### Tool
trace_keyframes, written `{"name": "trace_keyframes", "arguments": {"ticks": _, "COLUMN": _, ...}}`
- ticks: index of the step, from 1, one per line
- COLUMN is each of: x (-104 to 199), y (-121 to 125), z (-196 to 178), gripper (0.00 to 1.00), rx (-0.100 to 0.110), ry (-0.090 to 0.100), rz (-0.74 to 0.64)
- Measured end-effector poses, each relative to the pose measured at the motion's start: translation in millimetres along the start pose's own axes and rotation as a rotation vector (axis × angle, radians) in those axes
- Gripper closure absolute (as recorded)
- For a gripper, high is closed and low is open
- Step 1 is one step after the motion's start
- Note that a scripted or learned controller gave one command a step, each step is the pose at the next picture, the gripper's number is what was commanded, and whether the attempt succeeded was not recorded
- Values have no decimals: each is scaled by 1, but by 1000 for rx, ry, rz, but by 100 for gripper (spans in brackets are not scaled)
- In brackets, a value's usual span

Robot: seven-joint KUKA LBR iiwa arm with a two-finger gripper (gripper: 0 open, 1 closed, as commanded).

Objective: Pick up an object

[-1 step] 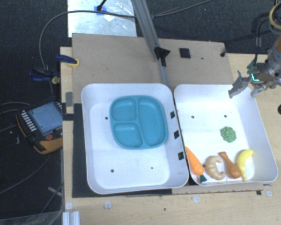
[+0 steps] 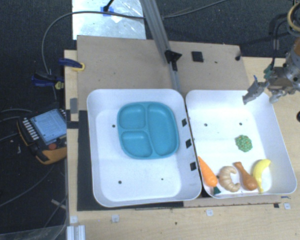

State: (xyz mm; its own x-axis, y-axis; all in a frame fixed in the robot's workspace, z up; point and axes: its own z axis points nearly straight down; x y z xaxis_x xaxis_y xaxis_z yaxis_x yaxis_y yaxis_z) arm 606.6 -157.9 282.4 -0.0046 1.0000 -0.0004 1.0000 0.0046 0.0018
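Observation:
Several toy foods lie in the right bin (image 2: 225, 114): a green broccoli piece (image 2: 244, 143) mid-right, and along the near edge an orange carrot (image 2: 207, 171), a tan shrimp (image 2: 229, 178), a brown drumstick (image 2: 245, 176) and a yellow banana (image 2: 260, 172). My gripper (image 2: 263, 95) hangs over the bin's far right corner, well above and behind the broccoli. Its two grey fingers (image 2: 250, 94) are spread apart, open, with nothing between them.
The left bin (image 2: 105, 154) holds a blue divided plate (image 2: 148, 130). A grey pole (image 2: 157, 24) slants down to a black clamp (image 2: 172, 57) behind the bins. Cables, blue clamps (image 2: 65, 64) and a handheld device (image 2: 44, 129) lie off the bench's left side.

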Motion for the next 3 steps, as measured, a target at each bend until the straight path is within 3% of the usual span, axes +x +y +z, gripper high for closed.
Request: {"name": "trace_keyframes", "arguments": {"ticks": 3, "x": -4, "y": -5, "z": 158, "gripper": 0, "rx": 3, "ry": 0, "rz": 4}}
